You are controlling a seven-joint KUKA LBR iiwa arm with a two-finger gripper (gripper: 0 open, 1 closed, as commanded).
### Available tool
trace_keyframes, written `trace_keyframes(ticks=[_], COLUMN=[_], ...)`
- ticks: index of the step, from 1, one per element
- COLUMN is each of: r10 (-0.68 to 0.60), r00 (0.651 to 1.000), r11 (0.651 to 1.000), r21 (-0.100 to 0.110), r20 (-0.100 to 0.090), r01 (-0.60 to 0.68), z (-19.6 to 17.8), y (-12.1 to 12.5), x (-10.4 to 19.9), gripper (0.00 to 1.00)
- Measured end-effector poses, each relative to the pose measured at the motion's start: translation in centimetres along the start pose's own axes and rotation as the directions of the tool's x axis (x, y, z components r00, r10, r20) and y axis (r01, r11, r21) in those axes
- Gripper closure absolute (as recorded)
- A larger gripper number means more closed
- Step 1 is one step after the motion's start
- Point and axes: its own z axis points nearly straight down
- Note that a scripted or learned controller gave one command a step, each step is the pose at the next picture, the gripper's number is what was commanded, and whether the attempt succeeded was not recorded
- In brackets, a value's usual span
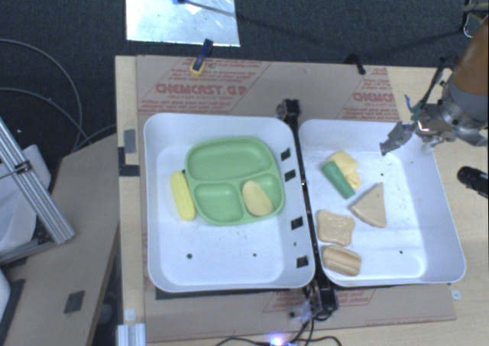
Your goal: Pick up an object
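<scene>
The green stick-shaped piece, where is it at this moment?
The green stick-shaped piece lies in the right bin, in its upper left part, against a yellow piece and above the tan wedge.

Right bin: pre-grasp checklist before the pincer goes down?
1. Targets present: ok. Green stick, yellow piece, wedge, toast slice and bun lie in the right bin.
2. Pincer over that bin: ok, upper right part.
3. Pincer above a target: not ok, bare floor beneath.
4. Finger opening: cannot tell.
5. Green stick isolated: not ok, touches yellow piece.
</scene>
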Motion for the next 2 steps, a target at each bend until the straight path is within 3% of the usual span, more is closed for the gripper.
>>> trace_keyframes(ticks=[1, 2], r10=[-0.002, 0.001], r00=[1.000, 1.000], r11=[1.000, 1.000], r21=[0.011, -0.002], r20=[-0.006, -0.001], r01=[0.002, -0.001], z=[10.9, 9.3], y=[-6.4, -5.9], x=[6.6, 6.1], gripper=[0.00, 1.00])
